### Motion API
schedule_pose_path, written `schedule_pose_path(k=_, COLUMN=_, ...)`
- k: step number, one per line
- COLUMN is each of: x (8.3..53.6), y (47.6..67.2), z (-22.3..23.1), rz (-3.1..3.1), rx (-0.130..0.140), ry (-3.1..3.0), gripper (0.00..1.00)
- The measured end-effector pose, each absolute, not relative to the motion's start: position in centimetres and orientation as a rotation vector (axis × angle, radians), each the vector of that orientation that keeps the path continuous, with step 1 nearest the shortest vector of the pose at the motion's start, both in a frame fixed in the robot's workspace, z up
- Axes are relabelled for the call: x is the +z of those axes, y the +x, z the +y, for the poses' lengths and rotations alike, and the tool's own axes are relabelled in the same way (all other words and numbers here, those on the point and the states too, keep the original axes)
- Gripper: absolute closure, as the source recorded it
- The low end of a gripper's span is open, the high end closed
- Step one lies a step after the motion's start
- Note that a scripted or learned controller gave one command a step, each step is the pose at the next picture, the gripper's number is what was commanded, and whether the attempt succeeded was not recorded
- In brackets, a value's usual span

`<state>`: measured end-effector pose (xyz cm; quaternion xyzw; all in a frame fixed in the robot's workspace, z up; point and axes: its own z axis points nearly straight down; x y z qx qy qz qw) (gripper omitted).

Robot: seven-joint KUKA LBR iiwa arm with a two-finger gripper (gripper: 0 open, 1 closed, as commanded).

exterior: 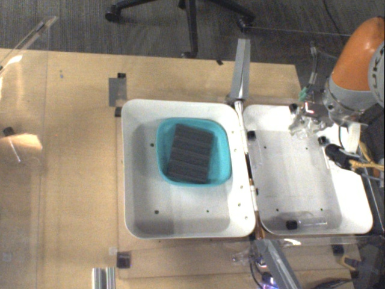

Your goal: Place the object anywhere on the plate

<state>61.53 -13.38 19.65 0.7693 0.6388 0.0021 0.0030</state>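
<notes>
A teal plate (224, 155) sits in the left white bin (180, 218), toward its back. A dark grey ribbed block (190, 155) lies flat on the plate, covering most of its middle. My gripper (305, 120) hangs over the back right corner of the right bin (301, 191), well apart from the plate and block. I see nothing between its fingers.
The arm's orange band (358, 53) rises at the right edge, with cables (349, 158) trailing over the right bin's rim. A metal post (240, 71) stands behind the gap between the bins. An office chair base (189, 8) is on the floor behind the bench.
</notes>
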Motion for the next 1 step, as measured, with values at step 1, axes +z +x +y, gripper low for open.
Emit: schedule_pose_path(k=1, x=19.65, y=61.53, z=-13.38, rz=2.003, rx=0.007, ry=2.412, gripper=0.0)
